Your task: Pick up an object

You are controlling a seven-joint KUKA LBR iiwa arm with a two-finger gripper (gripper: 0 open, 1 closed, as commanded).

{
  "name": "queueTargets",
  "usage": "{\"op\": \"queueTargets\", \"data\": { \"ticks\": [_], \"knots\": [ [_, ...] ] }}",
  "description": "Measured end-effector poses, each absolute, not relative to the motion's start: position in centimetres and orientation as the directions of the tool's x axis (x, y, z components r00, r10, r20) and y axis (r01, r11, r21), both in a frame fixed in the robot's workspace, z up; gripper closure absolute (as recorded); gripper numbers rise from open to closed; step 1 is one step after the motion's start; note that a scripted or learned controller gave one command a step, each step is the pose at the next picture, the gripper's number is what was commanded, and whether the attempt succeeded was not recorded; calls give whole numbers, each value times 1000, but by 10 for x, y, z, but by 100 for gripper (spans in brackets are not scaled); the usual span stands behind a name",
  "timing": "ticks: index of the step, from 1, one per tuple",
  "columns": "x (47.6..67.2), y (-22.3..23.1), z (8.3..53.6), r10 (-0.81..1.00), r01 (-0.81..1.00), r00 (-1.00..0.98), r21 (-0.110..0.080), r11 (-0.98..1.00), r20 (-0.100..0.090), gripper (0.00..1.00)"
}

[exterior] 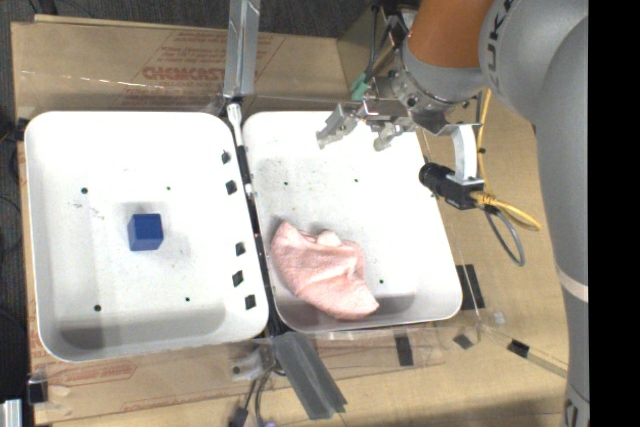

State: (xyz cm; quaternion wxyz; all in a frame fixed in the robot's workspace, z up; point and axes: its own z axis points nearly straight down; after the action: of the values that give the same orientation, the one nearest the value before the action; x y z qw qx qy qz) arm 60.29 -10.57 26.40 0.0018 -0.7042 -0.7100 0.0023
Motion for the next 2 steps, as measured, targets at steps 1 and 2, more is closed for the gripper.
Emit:
{"op": "queueTargets", "data": {
  "ticks": [1,2],
  "knots": [
    [562,-143,144,997,997,82,-8,-82,0,0],
    [521,-167,92,996,996,-94,-1,94,1,0]
  ]
}}
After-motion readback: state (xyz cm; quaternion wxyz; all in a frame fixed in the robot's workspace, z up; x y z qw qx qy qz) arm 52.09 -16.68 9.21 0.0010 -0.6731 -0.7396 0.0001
